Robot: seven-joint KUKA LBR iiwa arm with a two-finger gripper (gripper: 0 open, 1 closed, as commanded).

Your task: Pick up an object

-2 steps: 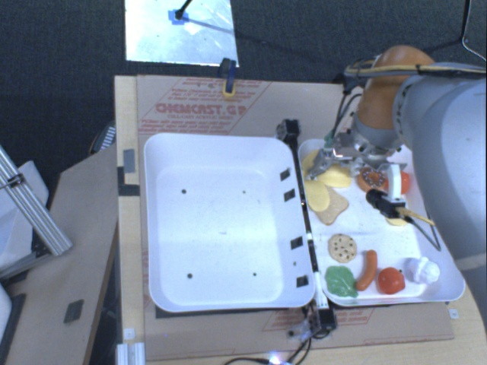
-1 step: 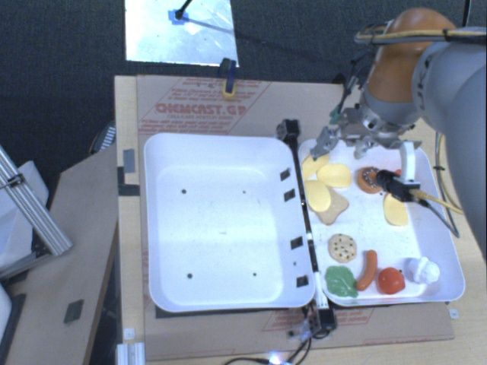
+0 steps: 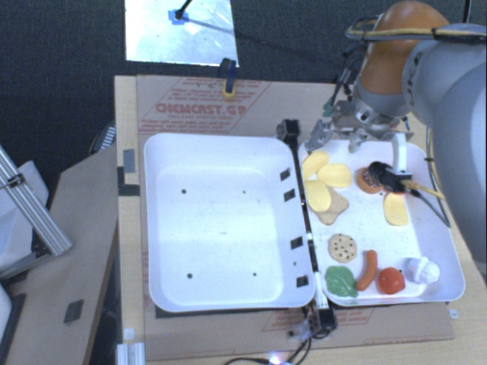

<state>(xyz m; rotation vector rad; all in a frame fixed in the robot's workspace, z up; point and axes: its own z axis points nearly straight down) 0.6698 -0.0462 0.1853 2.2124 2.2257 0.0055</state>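
Note:
My gripper [image 3: 335, 138] hangs over the back edge of the right bin [image 3: 437, 242], its fingers spread, open, with nothing between them. Just below it lie three yellow pieces [image 3: 335, 176] and a tan bread slice [image 3: 335, 210]. A brown round piece [image 3: 368, 179] sits to the gripper's right, with another yellow piece [image 3: 396, 209] in front of it. Toward the bin's front are a cookie [image 3: 342, 247], a sausage [image 3: 368, 269], a red tomato [image 3: 391, 280], a green leaf [image 3: 340, 281] and a white lump [image 3: 421, 269].
The left bin [image 3: 163, 158] adjoins the right one along a black-clipped divider [image 3: 300, 211]. The arm's grey body [image 3: 449, 74] fills the upper right. A shiny sheet [image 3: 179, 21] lies behind the bench, and a yellow and blue clip [image 3: 227, 78] stands at the back.

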